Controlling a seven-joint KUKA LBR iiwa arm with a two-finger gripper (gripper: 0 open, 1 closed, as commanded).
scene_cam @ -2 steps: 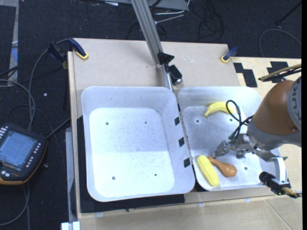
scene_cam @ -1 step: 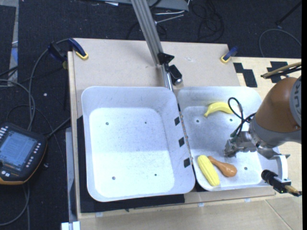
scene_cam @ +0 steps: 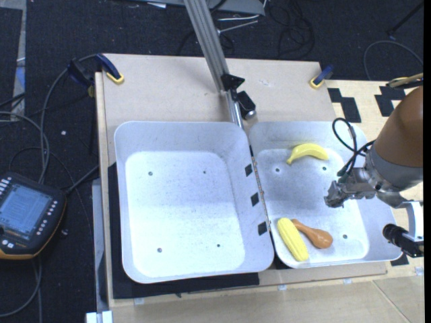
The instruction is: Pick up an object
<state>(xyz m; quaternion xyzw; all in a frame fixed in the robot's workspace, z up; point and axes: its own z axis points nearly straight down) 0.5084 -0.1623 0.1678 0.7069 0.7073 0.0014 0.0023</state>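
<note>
Progress: nothing lifted yet, grasp still to do | end effector (scene_cam: pixel 335 198) inside right bin (scene_cam: pixel 357 251), whether it is apart or together I cannot tell | banana (scene_cam: pixel 308 153) beyond end effector, corn cob (scene_cam: pixel 293 239) and orange drumstick-shaped toy (scene_cam: pixel 314 234) touching, nearer the worktop (scene_cam: pixel 168 86) front edge

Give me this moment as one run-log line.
gripper: over right bin, nothing seen held | banana: far side | corn cob, drumstick: touching, near edge | left bin
</note>
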